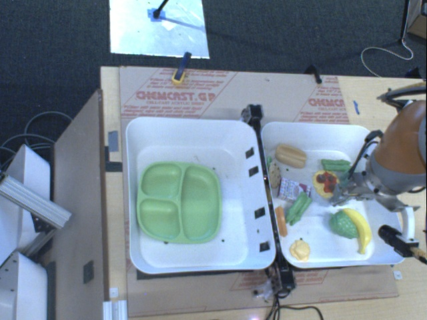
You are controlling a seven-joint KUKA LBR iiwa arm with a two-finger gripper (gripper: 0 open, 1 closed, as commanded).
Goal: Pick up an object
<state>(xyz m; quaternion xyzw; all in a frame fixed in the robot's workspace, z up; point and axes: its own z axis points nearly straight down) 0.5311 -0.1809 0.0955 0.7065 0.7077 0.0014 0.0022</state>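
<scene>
Gripper (341, 193) is seen low in the right bin (313, 133), beside the red-and-yellow toy (325, 181) — open or shut cannot be told. Banana (361, 227) and green toy (342, 224) lie just below it — ungrasped.

Light was bright and even | white bins (200, 129) nearly overexposed | silver sheet (159, 19) showed glare | shadows were faint | focus was soft throughout

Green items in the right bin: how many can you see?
3: a green bean pod near the far wall, a long green vegetable mid-bin, and a green leafy lump beside the yellow banana. The arm may hide others.
</scene>
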